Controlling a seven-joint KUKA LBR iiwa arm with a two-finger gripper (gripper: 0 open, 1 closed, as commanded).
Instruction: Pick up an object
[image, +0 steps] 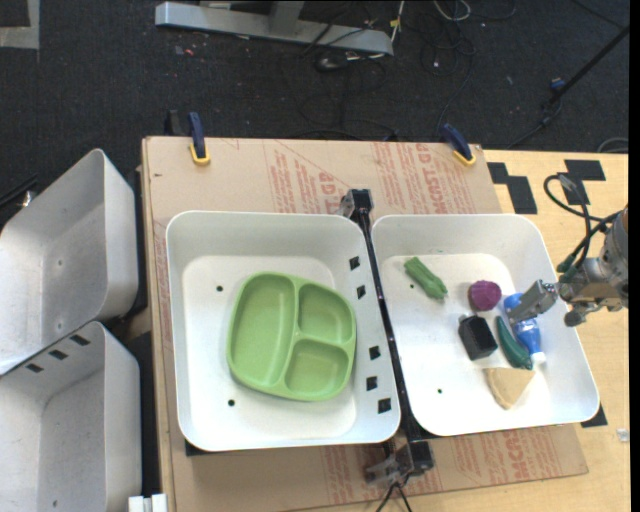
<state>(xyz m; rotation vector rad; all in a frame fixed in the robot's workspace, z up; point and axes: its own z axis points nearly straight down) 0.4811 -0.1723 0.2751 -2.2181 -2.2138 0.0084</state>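
Two white bins sit side by side on the desk (260, 180). The left bin (190, 250) holds a green divided plate (293, 337). The right bin (530, 250) holds a green piece (426, 278), a purple ball (484, 294), a black block (478, 337), a blue and teal item (522, 335) and a tan wedge (509, 385). The hand (548, 300) hangs over that bin's right rim, just above the blue item; its grip cannot be told.

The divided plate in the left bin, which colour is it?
Light green; the divided plate shows clearly in the camera view.
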